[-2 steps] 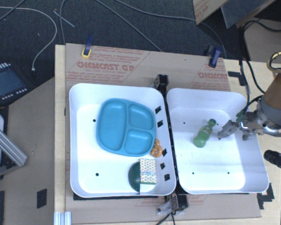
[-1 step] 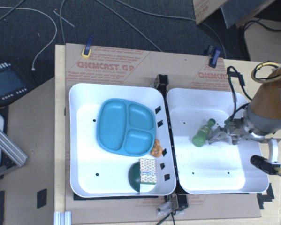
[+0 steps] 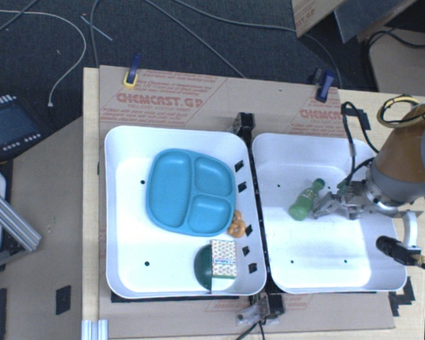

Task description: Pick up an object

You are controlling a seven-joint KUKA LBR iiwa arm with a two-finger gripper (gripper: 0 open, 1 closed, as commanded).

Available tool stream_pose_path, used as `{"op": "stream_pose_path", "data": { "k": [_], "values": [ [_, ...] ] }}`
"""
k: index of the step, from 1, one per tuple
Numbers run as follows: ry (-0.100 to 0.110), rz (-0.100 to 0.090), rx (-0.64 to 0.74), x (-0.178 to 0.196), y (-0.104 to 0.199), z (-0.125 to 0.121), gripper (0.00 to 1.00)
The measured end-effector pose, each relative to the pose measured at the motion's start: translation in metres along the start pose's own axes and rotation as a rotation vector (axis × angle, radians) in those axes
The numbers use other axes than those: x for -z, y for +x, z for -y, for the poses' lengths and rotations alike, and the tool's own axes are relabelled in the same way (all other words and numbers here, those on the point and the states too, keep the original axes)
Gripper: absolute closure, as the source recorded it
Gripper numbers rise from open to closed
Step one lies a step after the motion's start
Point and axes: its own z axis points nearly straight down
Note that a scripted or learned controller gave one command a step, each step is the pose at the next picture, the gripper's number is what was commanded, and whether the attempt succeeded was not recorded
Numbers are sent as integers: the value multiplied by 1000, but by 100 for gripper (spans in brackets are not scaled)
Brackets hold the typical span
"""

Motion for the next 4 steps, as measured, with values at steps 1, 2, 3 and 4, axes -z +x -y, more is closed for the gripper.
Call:
{"op": "stream_pose_path", "data": {
  "k": [1,2,3,4],
  "values": [
    [-3,0,0,12,0,-1,100],
    [-8,3,1,56,2,-3,100],
    [-10,4,2,105,12,-7,100],
    [-9,4,1,141,12,-8,100]
  ]
}}
